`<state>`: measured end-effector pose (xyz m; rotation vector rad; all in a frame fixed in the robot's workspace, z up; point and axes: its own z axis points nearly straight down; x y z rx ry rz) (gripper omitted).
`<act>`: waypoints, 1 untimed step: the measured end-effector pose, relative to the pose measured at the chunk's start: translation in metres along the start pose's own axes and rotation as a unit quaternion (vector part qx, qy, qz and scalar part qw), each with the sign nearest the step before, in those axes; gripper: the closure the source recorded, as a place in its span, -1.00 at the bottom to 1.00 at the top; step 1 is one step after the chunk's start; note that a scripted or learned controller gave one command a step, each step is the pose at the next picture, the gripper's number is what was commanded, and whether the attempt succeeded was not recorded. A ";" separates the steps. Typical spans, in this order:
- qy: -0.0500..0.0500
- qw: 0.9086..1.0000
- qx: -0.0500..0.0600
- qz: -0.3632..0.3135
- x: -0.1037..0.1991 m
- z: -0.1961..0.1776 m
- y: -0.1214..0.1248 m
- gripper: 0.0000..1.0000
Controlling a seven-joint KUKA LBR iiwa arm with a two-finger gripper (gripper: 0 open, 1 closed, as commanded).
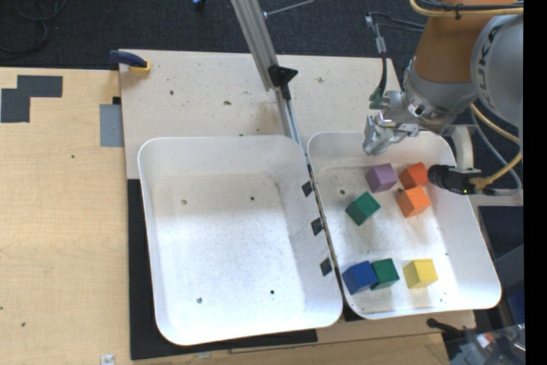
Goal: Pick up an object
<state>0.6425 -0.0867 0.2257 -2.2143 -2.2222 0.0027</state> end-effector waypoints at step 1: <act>0.000 1.000 0.000 0.000 0.054 0.010 0.000 1.00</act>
